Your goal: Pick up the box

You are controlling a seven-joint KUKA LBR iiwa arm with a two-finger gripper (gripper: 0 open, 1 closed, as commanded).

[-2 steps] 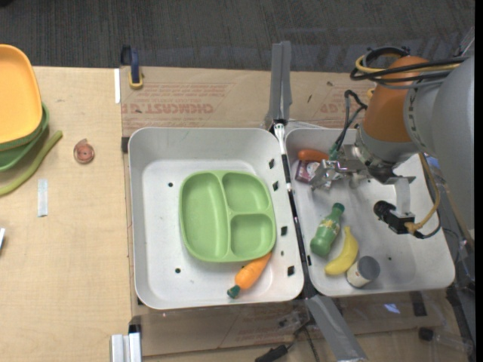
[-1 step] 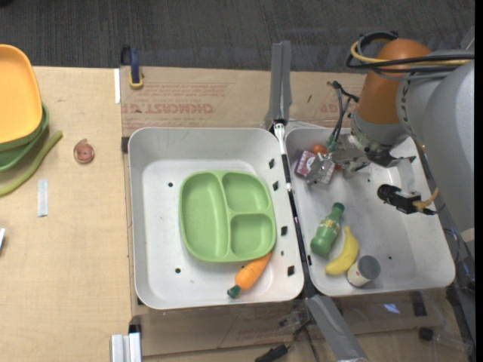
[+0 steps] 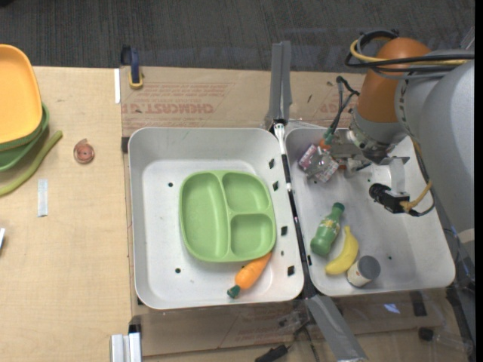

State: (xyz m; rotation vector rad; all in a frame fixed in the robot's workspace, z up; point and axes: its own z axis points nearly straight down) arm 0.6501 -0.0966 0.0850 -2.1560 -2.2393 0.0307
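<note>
Grey arm (image 3: 445, 104) with orange band (image 3: 392, 78) reaching in from the right, wrist bent down over the far left corner of the right bin (image 3: 430, 236). Gripper (image 3: 333, 149) low in that corner, close to the wall shared with the left bin (image 3: 139, 225). Whether spread or closed: cannot tell, tip lost among cable and clutter.

Directly at the gripper tip, slightly to its left and nearer the camera: the box (image 3: 318, 164), small, crumpled-looking, pink, white and silver, lying on the bin floor. Touching the gripper or merely beside it: cannot tell. No clear sign of being lifted.

Farther toward the near edge from the gripper, well apart from it: a green bottle (image 3: 327, 231) lying tilted, then a yellow banana (image 3: 344, 252) just beside the bottle on its right, then a small grey can (image 3: 364, 271) at the banana's near end.

To the gripper's left, across the shared wall: a green divided plate (image 3: 226, 216) in the middle of the left bin, and an orange carrot (image 3: 249, 274) against the plate's near rim.

Much farther left of the gripper, out on the bench (image 3: 68, 277): a stack of yellow and green plates (image 3: 19, 115) at the edge of the view, and a small pink round object (image 3: 84, 151) near it.
</note>
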